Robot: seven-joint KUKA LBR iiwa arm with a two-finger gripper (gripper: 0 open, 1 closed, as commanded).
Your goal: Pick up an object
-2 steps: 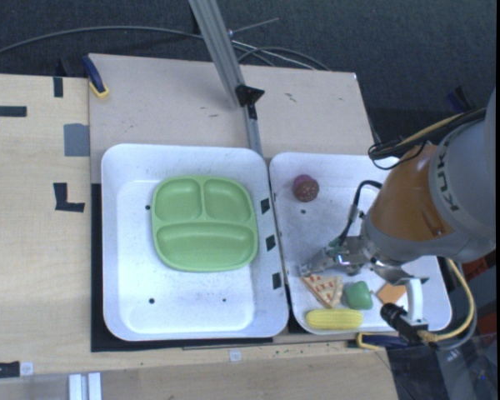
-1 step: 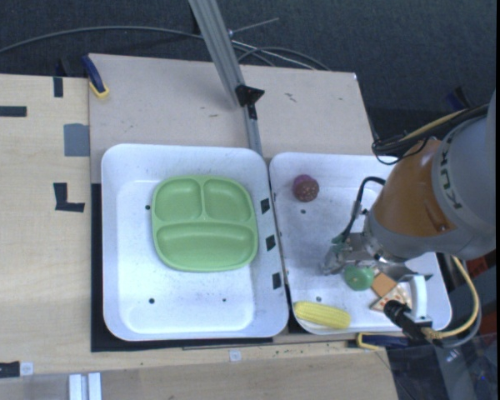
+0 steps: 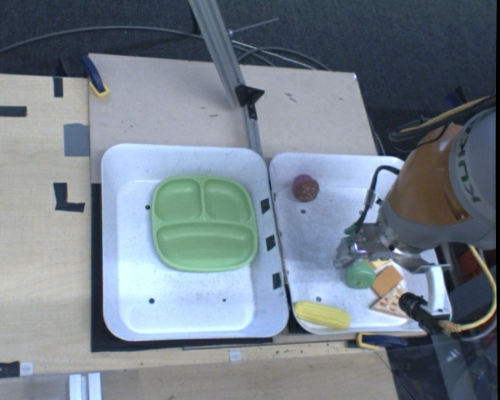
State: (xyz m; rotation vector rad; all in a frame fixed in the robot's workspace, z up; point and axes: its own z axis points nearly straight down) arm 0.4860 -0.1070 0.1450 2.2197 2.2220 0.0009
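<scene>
gripper (image 3: 352,252) low in right bin (image 3: 317,223), directly above green round object (image 3: 360,275).
finger state not discernible (cannot tell); green object at right bin's lower right, touching orange wedge (image 3: 387,281), no visible long axis.

Right bin contents: a dark red ball (image 3: 306,188) near the far wall; a green round object (image 3: 360,275) beside an orange wedge (image 3: 387,282) at the right side; a yellow corn cob (image 3: 322,313) lying along the near rim.
</scene>
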